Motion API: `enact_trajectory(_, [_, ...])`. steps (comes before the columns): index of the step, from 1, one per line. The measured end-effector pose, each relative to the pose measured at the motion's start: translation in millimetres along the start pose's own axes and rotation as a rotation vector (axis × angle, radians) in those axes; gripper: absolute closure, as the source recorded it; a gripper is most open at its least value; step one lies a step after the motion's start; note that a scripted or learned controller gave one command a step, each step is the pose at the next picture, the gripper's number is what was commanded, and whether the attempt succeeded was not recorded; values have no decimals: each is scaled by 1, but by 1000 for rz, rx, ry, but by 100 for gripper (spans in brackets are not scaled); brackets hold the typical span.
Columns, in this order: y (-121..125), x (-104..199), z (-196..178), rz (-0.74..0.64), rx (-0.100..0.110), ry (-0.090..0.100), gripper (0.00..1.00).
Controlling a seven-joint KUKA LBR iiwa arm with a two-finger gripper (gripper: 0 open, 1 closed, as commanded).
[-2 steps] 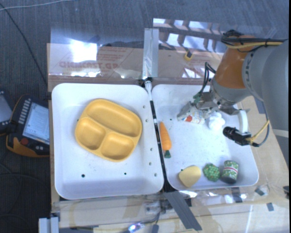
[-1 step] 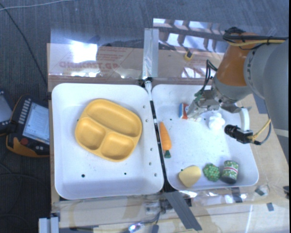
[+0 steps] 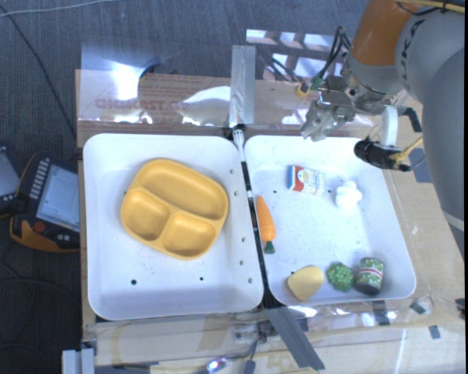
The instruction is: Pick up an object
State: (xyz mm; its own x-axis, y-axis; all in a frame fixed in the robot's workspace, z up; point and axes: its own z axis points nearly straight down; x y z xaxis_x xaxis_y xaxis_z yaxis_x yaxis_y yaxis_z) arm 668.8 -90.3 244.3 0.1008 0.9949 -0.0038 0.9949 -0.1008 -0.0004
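Right bin (image 3: 390,232), tool (image 3: 321,127) fingertips indistinct

Glossy plastic bins (image 3: 327,283) — tray (image 3: 174,206) perhaps matt plastic.

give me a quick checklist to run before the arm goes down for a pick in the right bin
1. Hand position: above the far rim of the right bin, not over any item. Not ok for a straight descent.
2. Hand free of load: nothing visible in it. Ok.
3. Finger opening: cannot tell.
4. Free-standing targets: carton and white lump lie in open floor nearest the hand. Ok.
5. Carrot: lies along the bin's left wall, poor finger room. Not ok.
6. Near corner: yellow piece, green piece and small can sit crowded together. Not ok for a clean grasp.
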Motion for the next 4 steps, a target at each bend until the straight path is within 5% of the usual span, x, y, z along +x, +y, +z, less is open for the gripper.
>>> enact_trajectory(1, [-18,-66,-92,34,-1,0,100])
enact_trajectory(2, [11,-107,-190,-291,-3,-1,100])
enact_trajectory(3, [11,-111,-129,35,1,0,100])
enact_trajectory(4, [13,-126,-190,-181,-2,-1,100])
